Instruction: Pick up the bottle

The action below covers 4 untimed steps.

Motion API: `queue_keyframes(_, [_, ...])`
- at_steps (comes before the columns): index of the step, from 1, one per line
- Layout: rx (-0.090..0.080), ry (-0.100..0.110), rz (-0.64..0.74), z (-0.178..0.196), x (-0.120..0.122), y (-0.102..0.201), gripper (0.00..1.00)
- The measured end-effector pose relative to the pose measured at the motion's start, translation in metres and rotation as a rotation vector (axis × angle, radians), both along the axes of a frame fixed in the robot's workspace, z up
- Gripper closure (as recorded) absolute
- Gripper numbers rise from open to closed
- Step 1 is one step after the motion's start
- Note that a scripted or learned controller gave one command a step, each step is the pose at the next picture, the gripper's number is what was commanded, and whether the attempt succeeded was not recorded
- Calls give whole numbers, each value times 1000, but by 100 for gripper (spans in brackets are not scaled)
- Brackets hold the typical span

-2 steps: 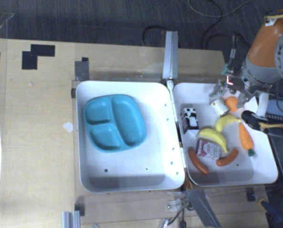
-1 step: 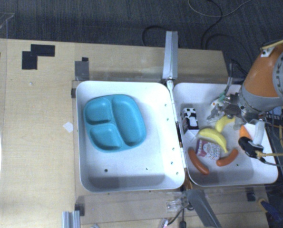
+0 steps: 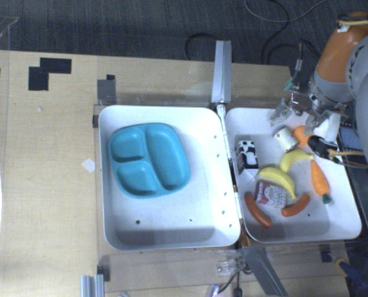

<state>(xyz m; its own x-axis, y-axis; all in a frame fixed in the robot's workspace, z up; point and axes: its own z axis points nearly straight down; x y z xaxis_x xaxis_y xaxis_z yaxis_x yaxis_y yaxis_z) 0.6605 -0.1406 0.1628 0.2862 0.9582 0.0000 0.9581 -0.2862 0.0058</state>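
A small black-and-white bottle (image 3: 247, 153) lies in the right bin (image 3: 350, 224), close to its left wall. My gripper (image 3: 302, 117) hangs over the far part of that bin, well to the right of the bottle and apart from it. Just below the gripper lie a white cylinder (image 3: 284, 137) and an orange carrot (image 3: 301, 135). Nothing shows as held.
The right bin also holds two bananas (image 3: 278, 178), a second carrot (image 3: 320, 179), two sausages (image 3: 258, 210) and a red-and-white packet (image 3: 271, 195). In the left bin (image 3: 171, 228) sits a blue divided plate (image 3: 149, 159). A metal divider post (image 3: 221, 73) stands between the bins.
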Motion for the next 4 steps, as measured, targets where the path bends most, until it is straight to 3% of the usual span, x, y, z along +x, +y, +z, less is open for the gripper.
queue_keyframes(1, [2,3,-43,-39,-79,34,0])
queue_keyframes(2, [-1,0,314,12,-73,28,0])
queue_keyframes(3, [-4,-3,420,114,-8,-14,0])
queue_keyframes(4, [-1,2,527,-6,-60,-17,0])
